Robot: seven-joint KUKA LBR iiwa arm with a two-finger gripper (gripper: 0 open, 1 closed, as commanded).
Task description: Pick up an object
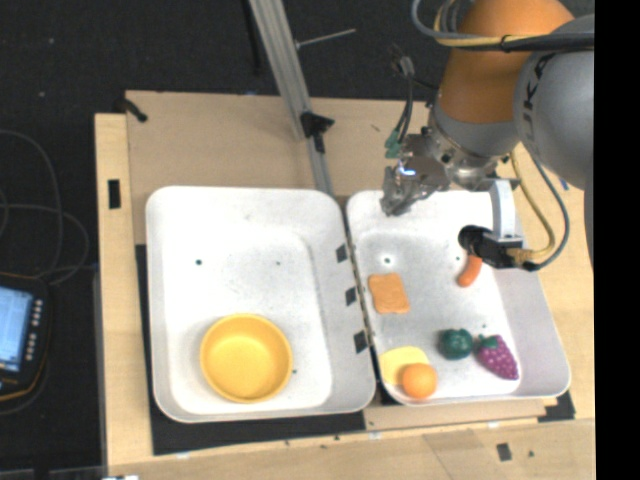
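The right bin (420,236) holds a tan cracker-like square (388,293), an orange carrot (468,270), a green pepper (456,343), purple grapes (497,356), an orange ball (418,379) and a yellow piece (398,358) under it. My gripper (398,198) hangs over the far left corner of that bin, above and behind the tan square, with nothing seen between its fingers. The left bin (240,238) holds a yellow bowl (246,357).
A slanted metal post (288,73) rises behind the bins, ending at a clamp near their shared edge. Cables (545,223) loop from the wrist over the right bin's far right side. A tablet (15,333) lies off the bench at the left.
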